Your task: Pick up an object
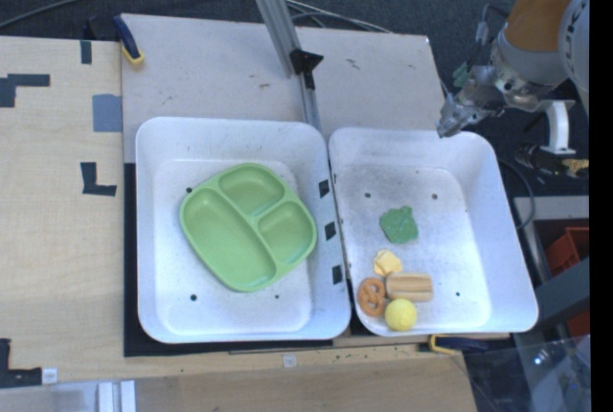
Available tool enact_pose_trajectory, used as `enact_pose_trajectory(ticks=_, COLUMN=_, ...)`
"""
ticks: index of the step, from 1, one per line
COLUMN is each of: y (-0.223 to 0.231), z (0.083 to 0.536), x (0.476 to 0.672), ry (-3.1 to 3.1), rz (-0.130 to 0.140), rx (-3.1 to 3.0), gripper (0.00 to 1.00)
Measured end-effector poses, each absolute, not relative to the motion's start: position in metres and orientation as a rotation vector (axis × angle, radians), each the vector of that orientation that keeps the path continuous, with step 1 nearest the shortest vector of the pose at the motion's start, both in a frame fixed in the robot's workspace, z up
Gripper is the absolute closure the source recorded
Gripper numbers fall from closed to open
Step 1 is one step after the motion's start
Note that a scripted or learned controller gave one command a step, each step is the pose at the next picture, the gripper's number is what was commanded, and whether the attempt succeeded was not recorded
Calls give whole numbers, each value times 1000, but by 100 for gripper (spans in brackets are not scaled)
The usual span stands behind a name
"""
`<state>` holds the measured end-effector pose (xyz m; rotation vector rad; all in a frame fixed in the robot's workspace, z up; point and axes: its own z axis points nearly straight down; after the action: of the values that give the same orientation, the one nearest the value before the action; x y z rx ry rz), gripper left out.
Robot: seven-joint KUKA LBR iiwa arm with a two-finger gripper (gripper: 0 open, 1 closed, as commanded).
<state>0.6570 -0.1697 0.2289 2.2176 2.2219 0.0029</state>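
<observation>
Dark carpet along the top of the frame, pale wood at the left, and at centre a bench [220, 75] bearing two shallow white bins side by side. Left bin [153, 209]: a green divided plate [247, 225], nothing more. Right bin [498, 209]: a green leafy toy [398, 225] near the middle, and lower down a tight cluster — a small yellow piece [387, 263], a bun-like roll [410, 286], a round pretzel-like piece [371, 294] and a yellow ball [400, 314], most of them touching or just beside one another. Pincer [450, 125] poised over the upper right rim of the right bin, at the upper right of the frame, well apart from every item; open or closed — impossible to tell at this angle, too small and dark (nothing visibly held, in any case). Nothing picked yet, so presumably an approach in hand. Risks from here: a descent so near the rim could strike the bin wall; a grab into the cluster could catch two pieces or nudge the ball away; the flat leafy toy could slip out of a shallow pinch.
</observation>
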Motion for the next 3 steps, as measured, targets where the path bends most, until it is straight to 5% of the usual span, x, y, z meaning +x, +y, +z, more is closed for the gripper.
enact_pose_trajectory(ticks=2, y=-54, z=223, x=675, ry=2230, rz=2, rx=2214, gripper=100)
enact_pose_trajectory(ticks=3, y=-1, z=220, x=663, ry=2231, rz=-1, rx=2216, gripper=100)
